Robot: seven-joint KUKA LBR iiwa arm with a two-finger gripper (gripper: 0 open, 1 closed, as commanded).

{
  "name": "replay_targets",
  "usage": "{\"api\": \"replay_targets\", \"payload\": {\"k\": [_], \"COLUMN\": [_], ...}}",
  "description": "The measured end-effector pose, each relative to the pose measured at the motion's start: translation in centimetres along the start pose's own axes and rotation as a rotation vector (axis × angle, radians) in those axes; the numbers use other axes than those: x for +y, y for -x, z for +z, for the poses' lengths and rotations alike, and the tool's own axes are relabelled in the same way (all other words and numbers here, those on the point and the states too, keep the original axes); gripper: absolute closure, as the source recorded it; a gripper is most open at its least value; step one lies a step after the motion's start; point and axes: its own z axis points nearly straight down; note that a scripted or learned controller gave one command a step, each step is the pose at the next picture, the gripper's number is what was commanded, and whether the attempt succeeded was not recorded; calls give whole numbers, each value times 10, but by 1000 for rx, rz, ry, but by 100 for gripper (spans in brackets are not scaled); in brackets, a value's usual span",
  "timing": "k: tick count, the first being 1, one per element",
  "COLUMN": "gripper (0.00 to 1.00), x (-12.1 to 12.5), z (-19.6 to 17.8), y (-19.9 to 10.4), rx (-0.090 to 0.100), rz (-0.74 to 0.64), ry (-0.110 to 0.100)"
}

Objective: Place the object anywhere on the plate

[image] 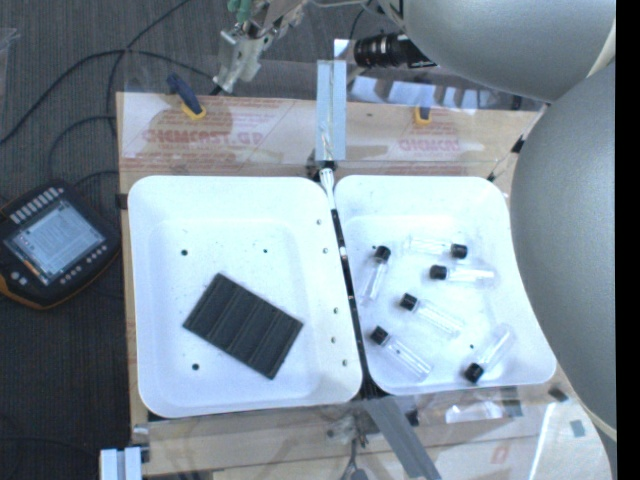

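The grey arm (560, 88) bulks across the upper right, cut off by the frame and hiding the right bin's (520, 268) far corner; the gripper (245, 38) hangs above the bench's far edge, blurred, its opening impossible to judge; the left bin (150, 268), smooth white plastic, holds a dark ribbed rectangular plate (243, 325), lying askew; the right bin holds six clear vials (425, 313) with black caps, scattered, their glassy bodies faint against the white.
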Motion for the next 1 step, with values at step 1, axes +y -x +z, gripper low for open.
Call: {"api": "replay_targets", "payload": {"k": [1], "gripper": [100], "x": [2], "z": [-7], "y": [0], "rx": [-3], "rz": [0], "ry": [-3]}}
